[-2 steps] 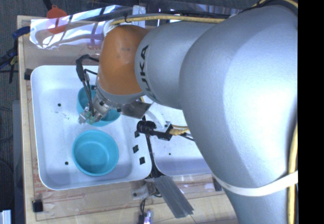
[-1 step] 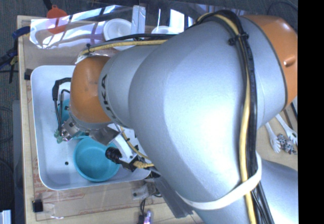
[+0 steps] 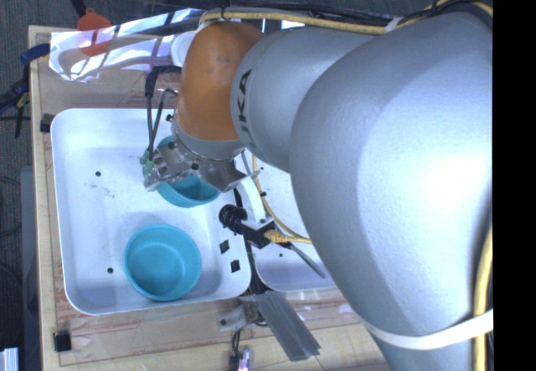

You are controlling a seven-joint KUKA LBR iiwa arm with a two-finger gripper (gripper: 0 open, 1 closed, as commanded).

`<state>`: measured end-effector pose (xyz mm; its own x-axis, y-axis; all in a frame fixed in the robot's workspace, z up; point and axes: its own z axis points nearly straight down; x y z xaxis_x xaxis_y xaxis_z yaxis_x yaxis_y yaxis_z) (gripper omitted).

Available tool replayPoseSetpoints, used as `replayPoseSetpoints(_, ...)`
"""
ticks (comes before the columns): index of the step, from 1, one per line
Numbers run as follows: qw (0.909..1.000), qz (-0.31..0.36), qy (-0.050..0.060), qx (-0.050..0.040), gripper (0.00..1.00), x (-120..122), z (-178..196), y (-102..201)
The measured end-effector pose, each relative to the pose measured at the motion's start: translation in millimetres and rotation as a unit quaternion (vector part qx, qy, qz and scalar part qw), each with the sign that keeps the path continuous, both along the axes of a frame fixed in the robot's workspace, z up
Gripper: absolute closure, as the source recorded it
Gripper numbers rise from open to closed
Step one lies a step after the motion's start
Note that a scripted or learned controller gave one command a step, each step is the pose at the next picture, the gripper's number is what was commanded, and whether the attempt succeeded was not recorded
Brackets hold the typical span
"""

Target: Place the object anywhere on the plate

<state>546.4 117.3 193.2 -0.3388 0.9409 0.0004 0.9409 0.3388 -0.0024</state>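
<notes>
Your claw (image 3: 167, 168) sits low over the middle of the left bin (image 3: 75, 193), its fingers hidden under the wrist, so you cannot tell how it stands. A blue bowl (image 3: 163, 261) rests near you in that bin. Farther in, a second blue dish (image 3: 189, 190) lies right under the claw.

Smooth, perhaps plastic blue bowl (image 3: 162, 261)

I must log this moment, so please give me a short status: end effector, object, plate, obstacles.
End effector low in left bin, over a blue object; grasp unclear. Blue bowl-like dish sits apart, nearer the front. Arm hides most of right bin.
</notes>
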Motion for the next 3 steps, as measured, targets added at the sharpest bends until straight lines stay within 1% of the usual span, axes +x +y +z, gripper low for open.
replayPoseSetpoints(1,0.9935,0.114,0.002,0.0003,1.0,-70.6,6.3,-10.0)
replayPoseSetpoints(2,0.9935,0.114,0.001,0.0003,0.0,-70.3,6.6,-10.1)
replayPoseSetpoints(3,0.9885,0.151,0.0,0.0002,0.0,-70.9,-7.0,79.0)
